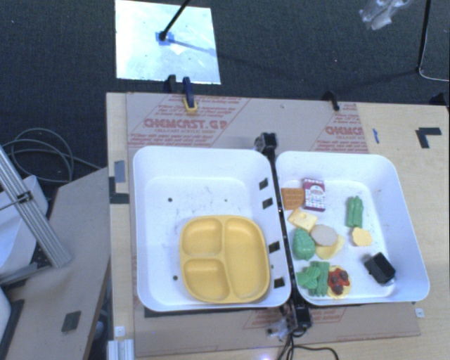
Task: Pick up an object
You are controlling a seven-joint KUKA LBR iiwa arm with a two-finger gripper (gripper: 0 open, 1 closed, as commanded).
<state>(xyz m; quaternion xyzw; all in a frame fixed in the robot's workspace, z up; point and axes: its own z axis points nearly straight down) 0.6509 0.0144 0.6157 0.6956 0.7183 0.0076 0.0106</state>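
Observation:
The right bin (394, 184) holds several small toy food pieces. A red and white box (313, 195) lies at its back left beside an orange square cracker (292, 197). Below them are a yellow cheese wedge (303, 219), a tan round slice (324, 234) and a green pepper (304, 244). A green pod (354, 210) and a small yellow piece (361, 237) lie further right. A black block (380, 268) sits near the front right corner. At the front lie a green bumpy piece (317, 275) and a red berry cluster (339, 280).
The left bin (162, 176) holds a yellow three-compartment tray (225, 257) towards its front right. A black divider with clips (278, 218) runs between the bins. A pale blurred shape (382, 13) hangs over the dark floor at top right.

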